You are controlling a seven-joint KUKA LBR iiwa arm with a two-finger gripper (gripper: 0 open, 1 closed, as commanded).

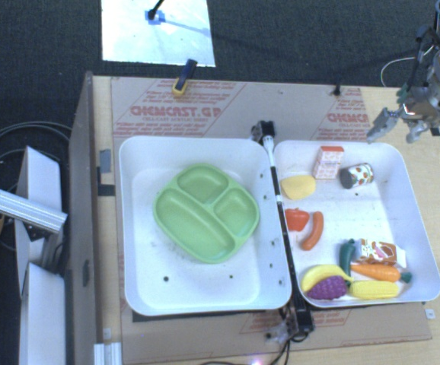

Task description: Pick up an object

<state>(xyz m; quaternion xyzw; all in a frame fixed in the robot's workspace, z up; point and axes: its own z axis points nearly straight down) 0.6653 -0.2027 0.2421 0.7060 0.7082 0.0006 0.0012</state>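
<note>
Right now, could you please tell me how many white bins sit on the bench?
2. The left white bin holds a green divided plate. The right white bin holds the toy foods, such as a carrot and purple grapes. None seems hidden.

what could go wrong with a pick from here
The end effector sits outside the right bin, so its descent might clip the rim. The carrot, corn, grapes and banana are crowded together, so a grasp there could catch two or slip.
</note>
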